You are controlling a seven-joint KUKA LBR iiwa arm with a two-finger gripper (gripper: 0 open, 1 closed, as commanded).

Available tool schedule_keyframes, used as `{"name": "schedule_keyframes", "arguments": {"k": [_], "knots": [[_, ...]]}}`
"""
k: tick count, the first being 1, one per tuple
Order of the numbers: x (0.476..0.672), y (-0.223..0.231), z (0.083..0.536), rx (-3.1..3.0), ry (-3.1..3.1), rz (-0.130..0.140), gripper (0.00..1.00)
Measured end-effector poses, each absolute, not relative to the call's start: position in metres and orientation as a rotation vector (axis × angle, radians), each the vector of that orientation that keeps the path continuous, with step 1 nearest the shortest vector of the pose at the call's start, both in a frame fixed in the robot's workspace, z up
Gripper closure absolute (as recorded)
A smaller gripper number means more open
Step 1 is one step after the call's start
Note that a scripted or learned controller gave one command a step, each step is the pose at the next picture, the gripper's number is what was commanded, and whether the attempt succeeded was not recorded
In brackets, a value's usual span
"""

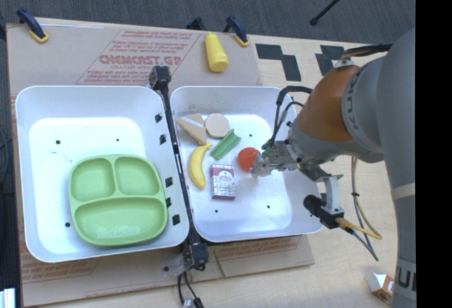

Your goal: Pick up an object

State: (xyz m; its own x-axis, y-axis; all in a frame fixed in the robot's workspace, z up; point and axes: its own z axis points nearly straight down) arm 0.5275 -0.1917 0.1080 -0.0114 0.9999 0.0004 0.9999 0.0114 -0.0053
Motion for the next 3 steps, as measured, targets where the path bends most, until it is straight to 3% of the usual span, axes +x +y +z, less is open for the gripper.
{"name": "schedule_keyframes", "arguments": {"k": [1,2,3], "knots": [[0.527,-0.192,0.108,-2.205,-2.232,0.006,0.00],[0.475,-0.158,0.091,-2.211,-2.224,0.004,0.00],[0.477,-0.158,0.101,-2.206,-2.230,0.004,1.00]]}}
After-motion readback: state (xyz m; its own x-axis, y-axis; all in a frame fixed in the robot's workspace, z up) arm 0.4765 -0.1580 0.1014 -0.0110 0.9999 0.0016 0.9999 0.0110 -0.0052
